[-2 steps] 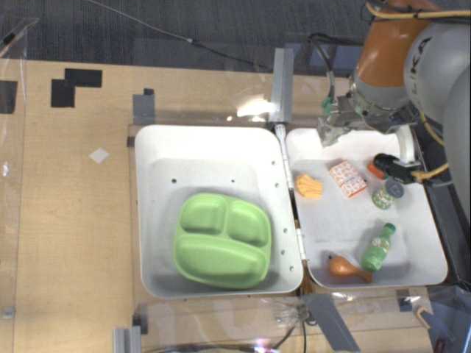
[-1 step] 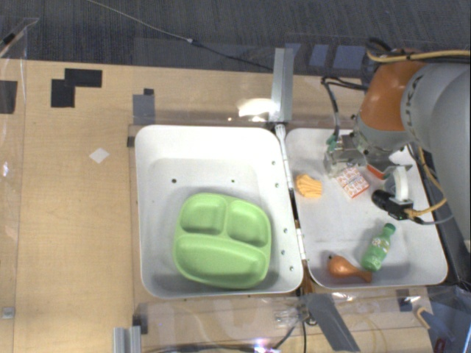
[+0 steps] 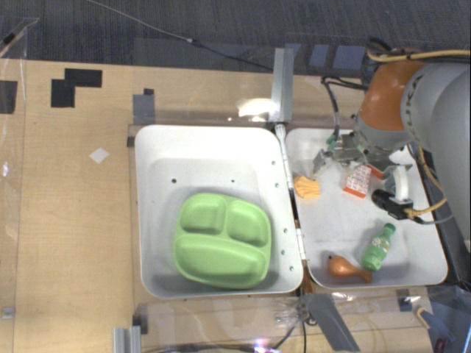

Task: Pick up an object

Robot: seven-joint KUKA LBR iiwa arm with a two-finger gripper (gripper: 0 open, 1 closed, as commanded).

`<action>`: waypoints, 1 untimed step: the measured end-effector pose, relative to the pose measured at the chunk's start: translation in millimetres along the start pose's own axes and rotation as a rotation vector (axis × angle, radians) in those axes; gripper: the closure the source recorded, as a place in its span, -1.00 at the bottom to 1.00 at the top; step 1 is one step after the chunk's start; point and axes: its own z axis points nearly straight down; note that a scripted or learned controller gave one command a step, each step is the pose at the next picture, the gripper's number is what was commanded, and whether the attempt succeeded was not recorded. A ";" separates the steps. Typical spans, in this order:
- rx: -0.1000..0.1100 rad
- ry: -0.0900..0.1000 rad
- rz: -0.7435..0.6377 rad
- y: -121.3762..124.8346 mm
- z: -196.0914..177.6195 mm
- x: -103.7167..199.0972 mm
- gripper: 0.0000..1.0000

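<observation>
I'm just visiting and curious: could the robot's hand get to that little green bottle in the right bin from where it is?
Probably yes. The green bottle lies in the open in the right bin, with only the orange-brown toy beside it. The hand is over the same bin, with nothing between them.

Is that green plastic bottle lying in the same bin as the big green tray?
No, the green bottle lies in the right bin, while the green tray sits in the left bin.

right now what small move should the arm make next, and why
Probably lower toward the red-and-white packet. The gripper hangs over the right bin's far end, the packet lies just beside it, and the green bottle and orange piece sit farther off.
</observation>
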 end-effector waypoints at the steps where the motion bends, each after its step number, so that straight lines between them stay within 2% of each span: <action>1: 0.000 0.000 0.066 -54.8 -18.1 -55.8 -1.00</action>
